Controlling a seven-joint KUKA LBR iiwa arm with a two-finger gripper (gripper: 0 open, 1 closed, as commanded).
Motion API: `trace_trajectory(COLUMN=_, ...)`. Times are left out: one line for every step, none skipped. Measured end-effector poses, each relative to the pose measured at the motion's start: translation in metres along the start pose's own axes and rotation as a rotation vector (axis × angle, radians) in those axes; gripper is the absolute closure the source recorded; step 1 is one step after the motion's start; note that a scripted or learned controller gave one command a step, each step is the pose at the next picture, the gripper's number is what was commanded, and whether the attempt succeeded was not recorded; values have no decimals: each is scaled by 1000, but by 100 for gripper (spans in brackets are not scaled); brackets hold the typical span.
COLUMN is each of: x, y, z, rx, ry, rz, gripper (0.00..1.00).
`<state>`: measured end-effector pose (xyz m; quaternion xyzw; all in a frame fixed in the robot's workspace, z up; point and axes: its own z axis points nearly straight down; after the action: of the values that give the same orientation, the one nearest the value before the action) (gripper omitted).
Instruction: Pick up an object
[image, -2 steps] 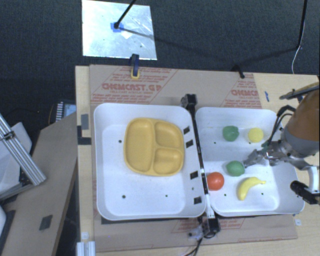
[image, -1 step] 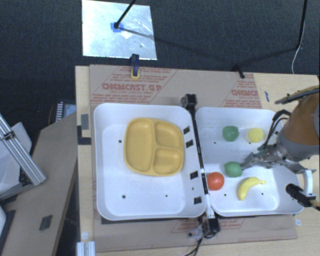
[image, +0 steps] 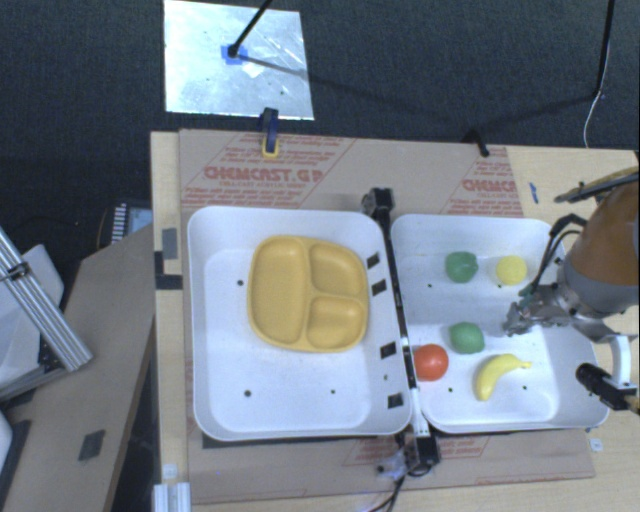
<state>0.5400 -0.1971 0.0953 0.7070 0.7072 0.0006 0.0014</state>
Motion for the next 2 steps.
trace_trajectory(x=-3, y=7, z=-63, rx=-5, ry=-2, rz=-4, gripper=100)
trace_trajectory(x=-4, y=9, z=-129, rx=-6, ry=-2, rz=-5, gripper=100)
